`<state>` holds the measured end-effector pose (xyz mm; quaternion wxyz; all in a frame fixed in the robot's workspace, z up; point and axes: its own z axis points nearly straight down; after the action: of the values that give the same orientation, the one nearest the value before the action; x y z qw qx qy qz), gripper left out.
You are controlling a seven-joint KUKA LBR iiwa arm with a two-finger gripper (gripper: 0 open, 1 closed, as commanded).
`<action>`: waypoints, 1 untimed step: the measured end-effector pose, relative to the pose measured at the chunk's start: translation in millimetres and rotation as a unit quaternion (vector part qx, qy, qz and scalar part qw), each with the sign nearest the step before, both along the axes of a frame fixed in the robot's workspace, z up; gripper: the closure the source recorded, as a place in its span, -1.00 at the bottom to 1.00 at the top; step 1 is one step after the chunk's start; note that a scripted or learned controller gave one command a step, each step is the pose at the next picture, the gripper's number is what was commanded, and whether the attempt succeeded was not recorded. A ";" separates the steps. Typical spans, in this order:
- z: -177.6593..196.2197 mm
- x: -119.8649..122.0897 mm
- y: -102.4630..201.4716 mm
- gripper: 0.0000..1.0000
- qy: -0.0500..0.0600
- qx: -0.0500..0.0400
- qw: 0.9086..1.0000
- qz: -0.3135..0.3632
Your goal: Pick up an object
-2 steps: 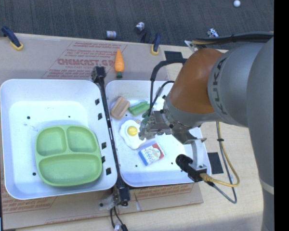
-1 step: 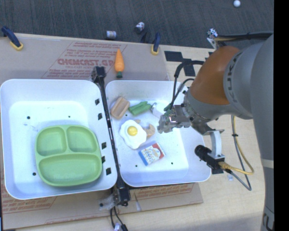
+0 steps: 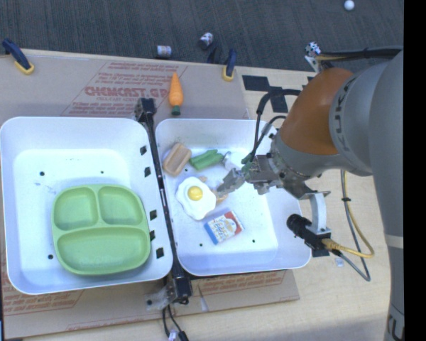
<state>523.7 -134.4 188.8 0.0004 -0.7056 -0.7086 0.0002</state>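
The right bin (image 3: 287,254) holds a fried egg toy (image 3: 195,197), a tan bread piece (image 3: 176,159), a green pod-shaped piece (image 3: 206,159) and a small blue and white carton (image 3: 224,227). My gripper (image 3: 231,180) reaches in from the right and hovers low over the middle of this bin. Its tip is just right of the egg and below the green piece. Nothing shows in its grasp.
A green divided plate (image 3: 99,228) lies in the left bin (image 3: 21,148). An orange carrot (image 3: 175,91) rests on the cardboard behind the bins. Blue clamps (image 3: 229,64) hold the cardboard's back edge. The grey arm covers the right bin's right wall.
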 end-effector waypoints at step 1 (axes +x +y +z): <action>-93.6 -26.4 21.1 -1.00 -0.005 -0.002 1.000 0.002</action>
<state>497.3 -113.3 95.1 -0.0041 -0.7043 -0.7098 -0.0017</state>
